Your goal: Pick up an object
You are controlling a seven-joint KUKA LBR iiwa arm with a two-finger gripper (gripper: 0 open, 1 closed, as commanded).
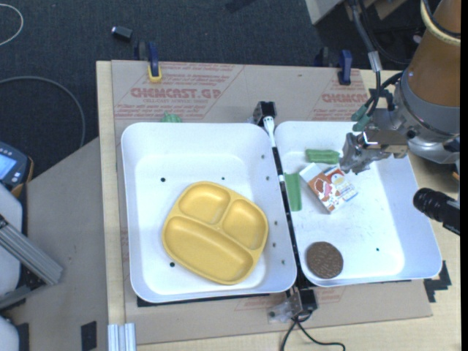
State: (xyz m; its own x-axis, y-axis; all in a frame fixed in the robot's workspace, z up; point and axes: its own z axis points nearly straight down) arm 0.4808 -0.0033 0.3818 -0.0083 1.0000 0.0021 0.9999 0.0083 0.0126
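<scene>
Dark carpet around cardboard-topped table (219, 86); small snack packet (332, 189) lying diagonally in right bin (395, 232), tool (356, 159) at its upper corner, grip state unclear.

Yellow divided plate (216, 230) in left bin (135, 196), pincer (356, 159) above snack packet (332, 189) in right bin (409, 225)

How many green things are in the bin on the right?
2. One green block lies flat near the bin's back, just left of the end effector. The other green block lies along the left wall, beside the snack packet. The arm may hide more.
</scene>
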